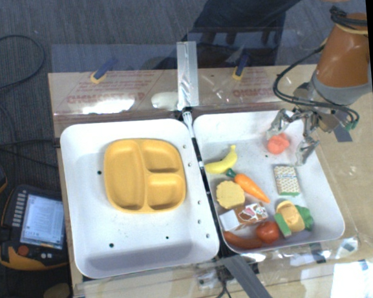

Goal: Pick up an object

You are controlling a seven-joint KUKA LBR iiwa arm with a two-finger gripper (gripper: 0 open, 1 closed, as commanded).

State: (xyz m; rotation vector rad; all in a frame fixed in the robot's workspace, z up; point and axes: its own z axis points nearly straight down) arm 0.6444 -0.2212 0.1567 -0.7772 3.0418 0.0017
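From your overhead camera, the gripper (294, 136) hangs over the right bin's (327, 194) one-o'clock corner, fingers spread wide, nothing between them. The tomato (277, 144) lies just at its nine o'clock. Toward six you see a cracker (286, 179), carrot (251, 186), banana (222, 161) and more toy food. The left bin (91, 244) holds a yellow tray (143, 175).

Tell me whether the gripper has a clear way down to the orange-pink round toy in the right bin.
Probably yes. The gripper hangs open just above the orange-pink round toy, which lies alone near the right bin's far end, apart from the banana and cracker.
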